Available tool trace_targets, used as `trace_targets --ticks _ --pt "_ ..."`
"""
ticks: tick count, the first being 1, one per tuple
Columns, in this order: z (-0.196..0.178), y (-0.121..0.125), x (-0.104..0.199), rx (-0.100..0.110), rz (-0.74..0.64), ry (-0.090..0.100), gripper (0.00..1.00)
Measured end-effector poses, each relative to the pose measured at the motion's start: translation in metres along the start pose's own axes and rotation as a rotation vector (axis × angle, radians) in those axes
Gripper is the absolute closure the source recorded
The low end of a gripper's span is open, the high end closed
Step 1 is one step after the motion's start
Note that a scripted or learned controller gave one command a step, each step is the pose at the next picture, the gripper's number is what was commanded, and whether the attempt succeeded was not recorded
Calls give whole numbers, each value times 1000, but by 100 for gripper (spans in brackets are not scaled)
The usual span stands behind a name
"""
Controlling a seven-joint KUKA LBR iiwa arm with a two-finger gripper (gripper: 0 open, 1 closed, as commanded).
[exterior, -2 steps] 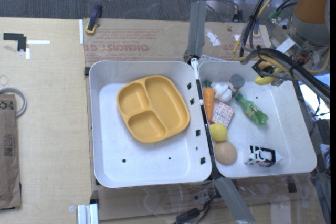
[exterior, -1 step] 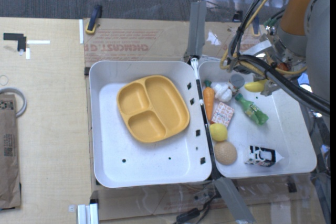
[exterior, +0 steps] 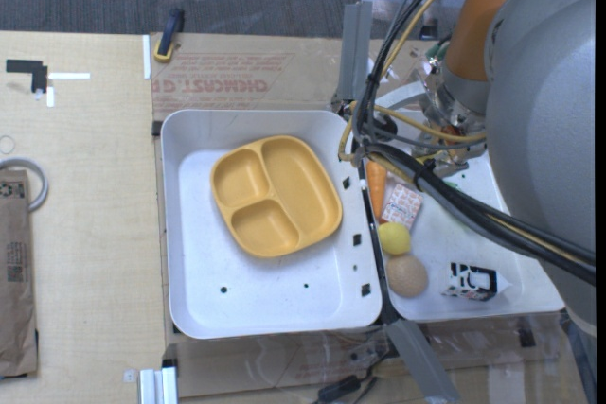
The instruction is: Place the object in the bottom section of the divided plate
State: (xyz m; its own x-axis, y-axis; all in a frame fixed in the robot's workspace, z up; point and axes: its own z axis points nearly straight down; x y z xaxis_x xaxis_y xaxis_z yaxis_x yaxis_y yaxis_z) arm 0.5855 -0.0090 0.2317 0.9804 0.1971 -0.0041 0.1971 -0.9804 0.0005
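Camera view: divided plate sits mid left bin, bare floor on all sides. Carrot, lemon, brown ball hug right bin's left wall. My arm hangs over right bin; end effector state: can't tell, cables hide it.

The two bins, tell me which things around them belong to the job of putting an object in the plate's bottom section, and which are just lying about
Part of the job:
divided plate in the left bin
carrot, lemon, brown ball, packet in the right bin, candidate objects

Lying about:
paper bag
yellow-handled tool
cardboard sheet
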Motion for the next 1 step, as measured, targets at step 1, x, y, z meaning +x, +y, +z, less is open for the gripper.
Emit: trace_targets --ticks 1 --pt "-20 -14 19 -1 1 1 100"
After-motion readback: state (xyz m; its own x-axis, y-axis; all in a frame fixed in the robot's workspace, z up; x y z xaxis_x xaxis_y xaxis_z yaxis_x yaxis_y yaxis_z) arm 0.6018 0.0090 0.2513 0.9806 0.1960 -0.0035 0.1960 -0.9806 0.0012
